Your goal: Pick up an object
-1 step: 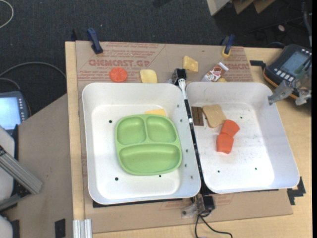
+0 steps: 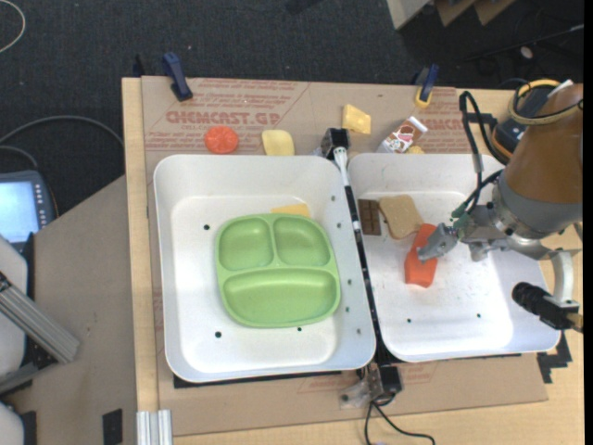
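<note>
In the right bin (image 2: 463, 332) an orange-red block (image 2: 422, 260) lies tilted near the middle. My gripper (image 2: 445, 240) reaches in from the right, its tip at the block's upper right end, touching it or just above it. Behind the block lie a tan slice (image 2: 401, 213) and a dark brown piece (image 2: 369, 217) against the bin's left wall. The arm's grey wrist and orange band (image 2: 542, 170) hide the bin's right part.
The left bin (image 2: 181, 248) holds a green divided plate (image 2: 276, 270) with a yellow piece (image 2: 291, 210) behind it. On the board behind the bins lie a red round item (image 2: 220, 139), two yellow pieces (image 2: 277, 142) (image 2: 356, 119) and a white packet (image 2: 403, 137).
</note>
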`<state>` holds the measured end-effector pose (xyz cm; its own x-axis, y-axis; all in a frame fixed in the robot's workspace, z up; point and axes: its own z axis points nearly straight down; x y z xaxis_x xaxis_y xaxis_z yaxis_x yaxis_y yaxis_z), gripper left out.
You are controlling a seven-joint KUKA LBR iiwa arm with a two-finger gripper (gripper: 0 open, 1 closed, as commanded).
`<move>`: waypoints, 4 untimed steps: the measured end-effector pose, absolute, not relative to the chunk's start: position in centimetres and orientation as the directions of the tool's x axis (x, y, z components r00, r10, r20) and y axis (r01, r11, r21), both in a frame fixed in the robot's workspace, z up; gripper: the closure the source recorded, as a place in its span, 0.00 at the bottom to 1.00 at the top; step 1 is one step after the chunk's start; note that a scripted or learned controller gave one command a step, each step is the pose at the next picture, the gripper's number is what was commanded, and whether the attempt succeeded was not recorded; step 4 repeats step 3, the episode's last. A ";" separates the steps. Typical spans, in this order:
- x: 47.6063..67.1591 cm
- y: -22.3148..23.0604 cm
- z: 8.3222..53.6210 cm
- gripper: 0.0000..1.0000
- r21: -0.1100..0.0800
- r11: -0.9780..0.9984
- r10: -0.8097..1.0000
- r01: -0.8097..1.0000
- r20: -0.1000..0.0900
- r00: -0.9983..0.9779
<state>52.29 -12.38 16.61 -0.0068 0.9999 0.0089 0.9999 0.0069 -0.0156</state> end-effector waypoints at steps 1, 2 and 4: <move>52.3 -9.5 8.0 0.00 -0.004 0.003 1.000 1.000 0.002 -0.003; 52.4 -9.7 9.5 1.00 0.003 -0.002 1.000 1.000 -0.001 0.002; 55.9 -3.2 19.1 1.00 0.013 0.009 1.000 1.000 0.002 -0.009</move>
